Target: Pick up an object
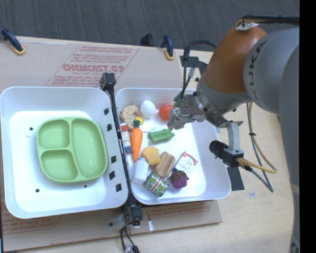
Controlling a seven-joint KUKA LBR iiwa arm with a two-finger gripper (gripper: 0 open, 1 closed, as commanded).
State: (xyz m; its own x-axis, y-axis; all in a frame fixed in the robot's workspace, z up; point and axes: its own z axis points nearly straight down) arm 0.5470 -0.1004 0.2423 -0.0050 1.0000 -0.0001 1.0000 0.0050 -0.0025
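From my remote seat I saw the gripper [175, 119] low over the right bin [217, 181], near its upper middle. Its fingers were hard to make out against the dark wrist hardware, so I could not tell how far apart they stood, and I saw nothing held between them.

The nearest candidate was the green pepper-like toy [161, 136], lying just below and slightly left of the gripper in my view, apparently apart from it. Its long axis ran roughly left to right with a slight upward tilt toward the right. The red tomato [165, 111] sat just left of the gripper, beside the white egg [147, 108], and the orange carrot [137, 141] lay further left, pointing down the bin.

I judged that a short drop toward the green piece, with the fingers closing across its narrow width, was the likely move.
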